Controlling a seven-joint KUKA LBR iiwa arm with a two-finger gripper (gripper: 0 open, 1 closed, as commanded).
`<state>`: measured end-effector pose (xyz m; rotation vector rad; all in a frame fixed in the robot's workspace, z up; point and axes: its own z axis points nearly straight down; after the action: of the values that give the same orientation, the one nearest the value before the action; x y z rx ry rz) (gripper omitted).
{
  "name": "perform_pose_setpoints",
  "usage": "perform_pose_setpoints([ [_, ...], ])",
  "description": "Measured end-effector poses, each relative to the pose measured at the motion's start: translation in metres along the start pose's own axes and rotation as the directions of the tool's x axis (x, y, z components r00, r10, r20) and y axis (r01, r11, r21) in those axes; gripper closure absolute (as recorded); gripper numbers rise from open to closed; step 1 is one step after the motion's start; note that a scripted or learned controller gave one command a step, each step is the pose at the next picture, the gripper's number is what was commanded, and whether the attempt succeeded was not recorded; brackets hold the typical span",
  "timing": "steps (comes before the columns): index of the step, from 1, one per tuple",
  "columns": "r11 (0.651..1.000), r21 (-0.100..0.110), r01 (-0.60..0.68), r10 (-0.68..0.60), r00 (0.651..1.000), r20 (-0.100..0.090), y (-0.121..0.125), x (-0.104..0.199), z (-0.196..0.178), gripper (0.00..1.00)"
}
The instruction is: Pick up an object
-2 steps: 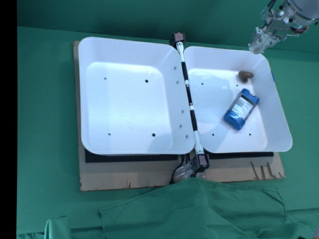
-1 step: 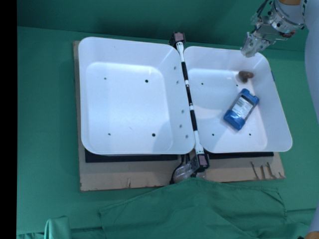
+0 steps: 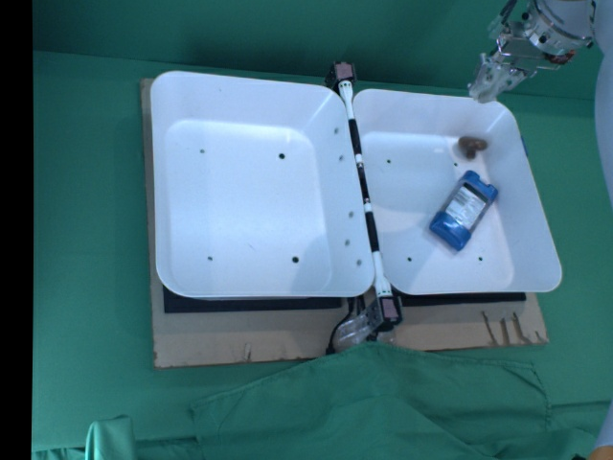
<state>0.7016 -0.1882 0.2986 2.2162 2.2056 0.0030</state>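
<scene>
My gripper (image 3: pixel 486 86) hovered upper right, grasp state unreadable; the flat blue rectangular packet (image 3: pixel 464 211) lay below-left, long axis diagonal, near a small brown lump (image 3: pixel 471 145).

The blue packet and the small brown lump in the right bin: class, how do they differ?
The blue packet is far larger than the brown lump. The packet is flat, oblong and lies at a slant; the lump is rounded. The packet carries a pale label; the lump looks plain. The lump lies nearer the gripper. Both rest in the right bin, apart.
</scene>
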Motion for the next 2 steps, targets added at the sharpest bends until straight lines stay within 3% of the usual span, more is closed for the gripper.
perform_pose_setpoints([
  [2,1.0,-0.011,-0.004,0.004,1.0,0.009,0.002,-0.002,-0.028,1.0],
])
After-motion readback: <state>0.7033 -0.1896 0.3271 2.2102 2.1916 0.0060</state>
